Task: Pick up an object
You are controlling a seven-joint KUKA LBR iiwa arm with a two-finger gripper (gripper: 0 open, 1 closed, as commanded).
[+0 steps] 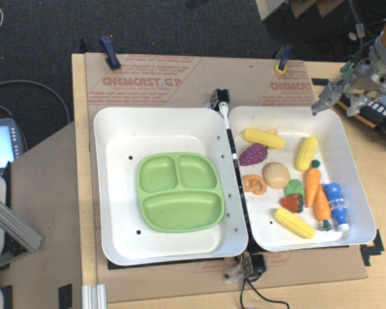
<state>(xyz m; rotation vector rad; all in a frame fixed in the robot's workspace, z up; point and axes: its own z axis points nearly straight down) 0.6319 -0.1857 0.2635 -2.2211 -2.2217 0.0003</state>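
Red lettering on the brown board [180, 76] reads "CHEMCAST G.P" behind the left bin [109, 172], and it repeats behind the right bin [354, 166], where only part of it is legible. The smaller print beneath is too fine to read. The blue bottle [335, 206] carries a label too small to make out.

Over to the gripper [331, 98]: it sits at the right bin's far right corner, above the rim, holding nothing, and the arm is cut off by the frame edge. Whether its fingers are apart or together cannot be told.

The right bin holds 3 corn cobs [264, 138], purple grapes [253, 154], a pretzel [254, 185], a beige ball [276, 174], 2 carrots [312, 184] and a strawberry [292, 203]. A green divided plate [179, 192] sits in the left bin.
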